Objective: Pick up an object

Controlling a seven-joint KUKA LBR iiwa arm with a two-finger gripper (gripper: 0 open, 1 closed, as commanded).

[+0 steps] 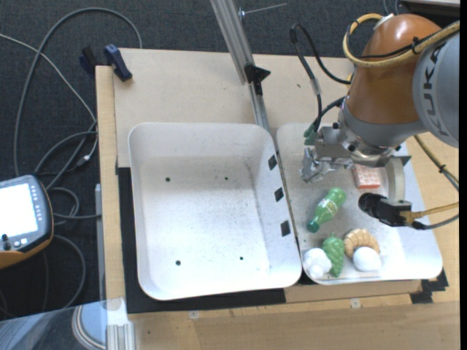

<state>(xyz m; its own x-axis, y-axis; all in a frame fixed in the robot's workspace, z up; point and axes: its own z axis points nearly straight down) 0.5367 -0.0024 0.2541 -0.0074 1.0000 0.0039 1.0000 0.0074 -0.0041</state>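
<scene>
My gripper (314, 169) hangs over the upper left part of the right bin (430, 250), with nothing seen in it. Just below it a green bottle (326, 208) lies tilted on the bin floor, apart from the gripper. A pink packet (367, 176) lies to the gripper's right, partly under the wrist. Along the bin's front edge sit a white ball (316, 262), a green leafy toy (334, 253), a tan ridged piece (360, 238) and a white egg shape (367, 262), close together.
The left bin (146, 144) stands beside the right one, their walls meeting at black clips (278, 194). A slanted metal pole (233, 35) rises behind the bins. A blue clamp (117, 61) sits at the bench's back left corner.
</scene>
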